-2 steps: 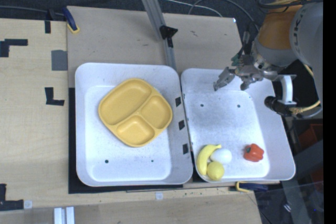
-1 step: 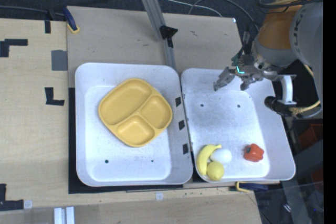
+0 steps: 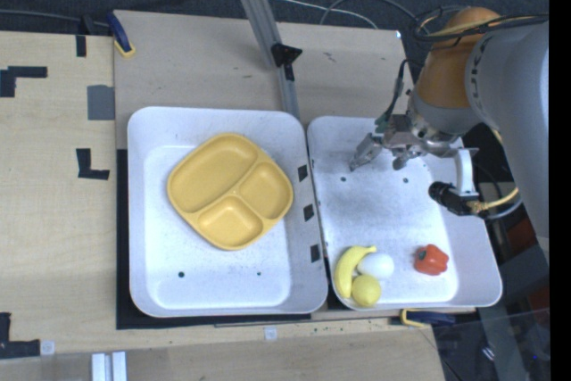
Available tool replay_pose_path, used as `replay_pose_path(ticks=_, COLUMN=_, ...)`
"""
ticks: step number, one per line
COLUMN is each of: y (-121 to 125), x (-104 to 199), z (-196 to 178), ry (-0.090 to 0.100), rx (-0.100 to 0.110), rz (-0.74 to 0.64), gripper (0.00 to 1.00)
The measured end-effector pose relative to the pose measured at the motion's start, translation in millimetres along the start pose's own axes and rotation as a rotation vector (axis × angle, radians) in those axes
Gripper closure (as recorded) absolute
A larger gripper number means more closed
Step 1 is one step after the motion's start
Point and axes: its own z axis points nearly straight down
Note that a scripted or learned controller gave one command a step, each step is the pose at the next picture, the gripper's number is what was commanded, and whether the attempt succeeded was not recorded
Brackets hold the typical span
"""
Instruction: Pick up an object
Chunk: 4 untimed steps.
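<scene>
My gripper point(image 3: 382, 155) hangs over the far part of the right bin point(image 3: 393, 210), its two grey fingers point(image 3: 364, 153) spread open with nothing between them. Near that bin's front edge lie a yellow banana point(image 3: 350, 264), a white egg-shaped object point(image 3: 377, 266) and a yellow lemon point(image 3: 366, 289), bunched together. A red pepper-like object point(image 3: 431, 260) sits to their right. All of these lie well in front of the gripper, apart from it.
The left bin point(image 3: 152, 281) holds a yellow three-compartment plate point(image 3: 229, 190). A grey metal pole point(image 3: 259, 9) slants down from the top toward the gap between the bins. The arm's grey body and orange band point(image 3: 451, 67) stand over the right bin's far right side.
</scene>
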Motion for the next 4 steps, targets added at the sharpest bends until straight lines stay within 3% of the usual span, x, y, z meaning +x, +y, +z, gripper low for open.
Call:
replay_pose_path(ticks=1, y=0, x=1, z=40, ry=-0.002, rx=-0.006, rz=0.0, gripper=0.0)
replay_pose_path(ticks=2, y=0, x=1, z=28, ry=-0.001, rx=-0.006, rz=-0.001, gripper=1.0)
replay_pose_path(ticks=4, y=5, x=17, z=-64, ry=0.0, rx=-0.011, rz=0.0, gripper=1.0)
